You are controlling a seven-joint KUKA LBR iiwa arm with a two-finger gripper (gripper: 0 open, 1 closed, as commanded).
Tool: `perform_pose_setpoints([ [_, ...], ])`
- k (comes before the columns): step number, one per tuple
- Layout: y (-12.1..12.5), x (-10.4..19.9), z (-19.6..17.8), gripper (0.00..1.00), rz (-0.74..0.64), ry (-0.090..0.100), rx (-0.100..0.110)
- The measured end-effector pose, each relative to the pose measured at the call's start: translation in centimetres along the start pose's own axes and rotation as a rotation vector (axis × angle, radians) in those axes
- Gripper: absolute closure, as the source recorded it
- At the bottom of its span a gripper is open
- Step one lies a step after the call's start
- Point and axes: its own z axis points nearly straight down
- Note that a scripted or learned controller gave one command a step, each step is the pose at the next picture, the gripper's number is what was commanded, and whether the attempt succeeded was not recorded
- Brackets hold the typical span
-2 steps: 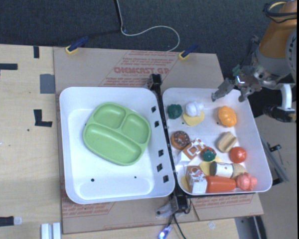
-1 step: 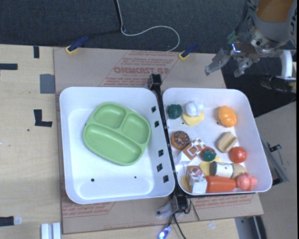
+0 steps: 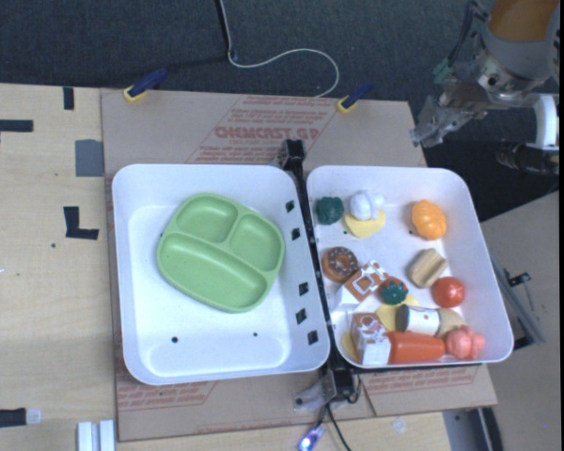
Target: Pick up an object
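The right bin (image 3: 470, 205) holds several toy foods: a dark green piece (image 3: 329, 209), a white and yellow piece (image 3: 364, 212), an orange one (image 3: 429, 220), a brown donut (image 3: 339, 264), a tan roll (image 3: 425, 268), a red tomato (image 3: 448, 292) and an orange carrot-like piece (image 3: 416, 348). My gripper (image 3: 432, 125) hangs high above the bench, beyond the right bin's far right corner. Nothing shows between its fingers.
A green divided plate (image 3: 223, 251) lies in the left bin (image 3: 141, 346). Both bins rest on a cardboard sheet (image 3: 254, 125) clipped at its far edge. A white cable (image 3: 282, 59) loops across the dark floor behind.
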Motion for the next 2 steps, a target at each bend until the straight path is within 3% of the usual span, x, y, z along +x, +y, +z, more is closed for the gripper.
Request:
perform_pose_setpoints([
  [1, 0.0, 4.0, -17.3, 1.00, -0.004, 0.000, -0.019],
  [2, -6.3, 5.1, -4.4, 1.00, 0.004, 0.004, 0.013],
])
